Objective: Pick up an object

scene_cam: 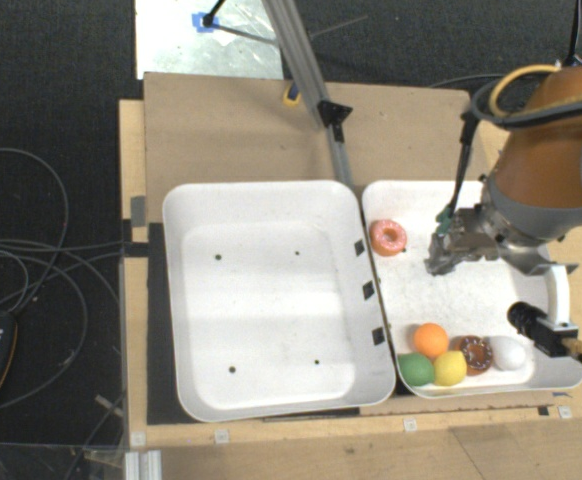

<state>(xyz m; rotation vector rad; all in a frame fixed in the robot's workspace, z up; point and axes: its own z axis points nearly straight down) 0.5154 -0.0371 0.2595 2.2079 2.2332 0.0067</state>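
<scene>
From my seat I see the gripper [441, 260] low over the right bin [471, 298], just right of the pink donut [388, 236]; I cannot tell how it stands. An orange [431, 339], green ball [417, 370], lemon [451, 368], chocolate donut [475, 353] and what looks like a white egg [509, 353] cluster along the near wall.

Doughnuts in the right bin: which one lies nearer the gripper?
The pink doughnut, alone left of the gripper; the chocolate doughnut sits among the fruit at the bin's near edge.

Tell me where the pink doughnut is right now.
The pink doughnut lies in the right bin, near its upper left corner by the divide between the bins, just left of the gripper and apart from the fruit cluster below.
</scene>
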